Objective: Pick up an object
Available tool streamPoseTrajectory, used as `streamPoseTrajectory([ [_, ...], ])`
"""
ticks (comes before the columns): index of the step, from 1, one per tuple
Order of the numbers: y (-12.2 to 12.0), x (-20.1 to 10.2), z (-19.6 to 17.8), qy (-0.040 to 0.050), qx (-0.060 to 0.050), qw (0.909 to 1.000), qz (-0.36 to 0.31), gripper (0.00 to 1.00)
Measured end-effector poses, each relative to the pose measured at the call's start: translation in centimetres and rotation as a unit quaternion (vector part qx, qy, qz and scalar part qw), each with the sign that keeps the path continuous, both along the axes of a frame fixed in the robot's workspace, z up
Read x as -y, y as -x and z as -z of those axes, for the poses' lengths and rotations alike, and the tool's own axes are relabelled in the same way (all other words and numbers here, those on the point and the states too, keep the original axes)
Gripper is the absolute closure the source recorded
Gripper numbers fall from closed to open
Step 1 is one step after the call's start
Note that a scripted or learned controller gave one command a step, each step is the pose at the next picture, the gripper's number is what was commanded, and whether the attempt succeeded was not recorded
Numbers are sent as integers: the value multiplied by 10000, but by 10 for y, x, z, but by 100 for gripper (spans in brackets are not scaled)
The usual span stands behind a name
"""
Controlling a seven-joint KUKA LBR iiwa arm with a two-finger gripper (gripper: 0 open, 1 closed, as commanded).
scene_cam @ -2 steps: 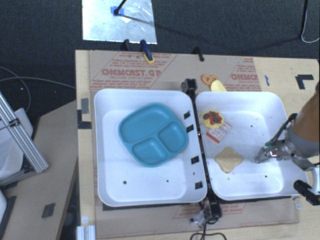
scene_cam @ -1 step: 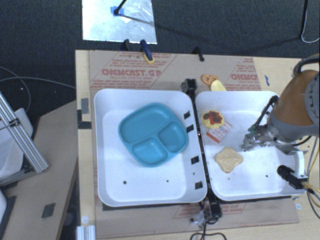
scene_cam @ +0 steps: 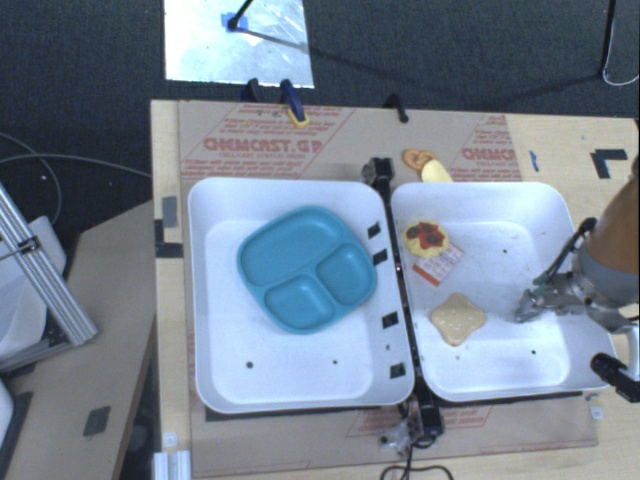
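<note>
In the right bin (scene_cam: 500, 203) lie three small things. A round yellow toy with a red topping (scene_cam: 426, 237) sits near the bin's far left corner. Just below it lies a small red and white packet (scene_cam: 440, 264). A flat tan piece shaped like a cookie (scene_cam: 457, 318) rests nearer the front. My gripper (scene_cam: 531, 306) reaches in from the right, low over the bin floor, a short way right of the tan piece and apart from it. Nothing shows between it and the floor.
The left bin (scene_cam: 225, 363) holds a blue divided plate (scene_cam: 305, 268). A yellow and orange toy (scene_cam: 428, 166) lies on the cardboard behind the right bin. A black divider (scene_cam: 395, 288) with clips runs between the bins.
</note>
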State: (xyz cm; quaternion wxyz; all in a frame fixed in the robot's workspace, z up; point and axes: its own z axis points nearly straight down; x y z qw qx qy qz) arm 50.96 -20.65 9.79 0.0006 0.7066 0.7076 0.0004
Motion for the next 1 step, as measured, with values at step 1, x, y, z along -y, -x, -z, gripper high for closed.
streamPoseTrajectory([
  [1,-29,-31,9,37,39,10000,-2,100],
])
